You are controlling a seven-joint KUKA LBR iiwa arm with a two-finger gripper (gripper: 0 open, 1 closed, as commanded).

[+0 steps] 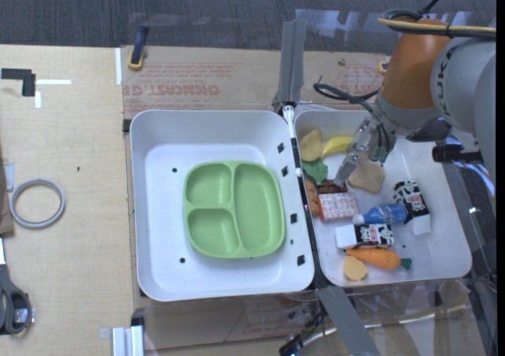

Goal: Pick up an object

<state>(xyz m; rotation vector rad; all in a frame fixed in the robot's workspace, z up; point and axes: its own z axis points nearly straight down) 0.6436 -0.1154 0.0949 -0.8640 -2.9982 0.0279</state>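
My gripper (362,163) hangs low over the back of the right bin (442,256), open, with nothing between its fingers. One finger (349,165) points down-left toward a brown piece (332,186). A tan bread slice (366,179) lies just below the gripper. A yellow banana (336,145) and a pale yellow fruit (310,143) lie to its left, with a green piece (316,170) below them. Further forward are a red-and-white box (338,206), a blue bottle (390,212), two cow-patterned items (410,198) (375,234) and an orange carrot (375,258).
The left bin (150,212) holds a green divided plate (234,209). A grey divider (298,189) runs between the two bins. A grey tape ring (35,203) lies on the wooden bench at the left. The arm's orange band (414,70) rises above the right bin's back wall.
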